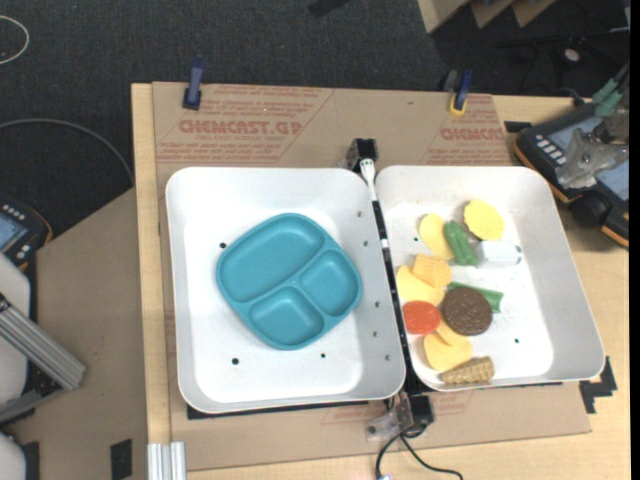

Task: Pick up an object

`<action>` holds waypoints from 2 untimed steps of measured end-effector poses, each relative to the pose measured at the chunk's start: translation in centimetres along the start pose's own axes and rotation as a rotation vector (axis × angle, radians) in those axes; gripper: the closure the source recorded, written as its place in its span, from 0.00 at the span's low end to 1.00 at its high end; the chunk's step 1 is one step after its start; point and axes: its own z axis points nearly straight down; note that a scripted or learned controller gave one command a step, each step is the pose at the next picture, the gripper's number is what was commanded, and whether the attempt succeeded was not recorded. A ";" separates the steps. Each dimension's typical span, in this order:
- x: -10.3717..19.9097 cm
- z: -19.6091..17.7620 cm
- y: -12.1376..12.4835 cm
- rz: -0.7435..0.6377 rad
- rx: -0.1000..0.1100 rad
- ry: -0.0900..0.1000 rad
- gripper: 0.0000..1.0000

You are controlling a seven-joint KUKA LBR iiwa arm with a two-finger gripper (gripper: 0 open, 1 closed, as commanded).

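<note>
**Two bins, one heap of toy food**

Whether the gripper is open or closed, and whether it has hold of anything, cannot be told here.

There are two white bins, touching along their inner rims. The right bin point(560, 268), on the side the arm reaches in from, holds the toy food pieces point(440, 303) clustered toward its inner wall. They include one brown ridged disc point(467, 311), one red round piece point(421, 316), one green stick point(460, 243), one waffle-patterned wedge point(470, 371), one small white block point(500, 253) and several yellow and orange slices. The left bin point(200, 268), on the farther side, holds one teal plate point(288, 280) with three compartments.
</note>
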 end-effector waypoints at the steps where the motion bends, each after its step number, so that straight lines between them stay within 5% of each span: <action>1: -0.6 10.3 -4.3 -0.003 0.000 0.002 1.00; 2: -10.9 17.5 -5.6 0.004 -0.004 -0.001 1.00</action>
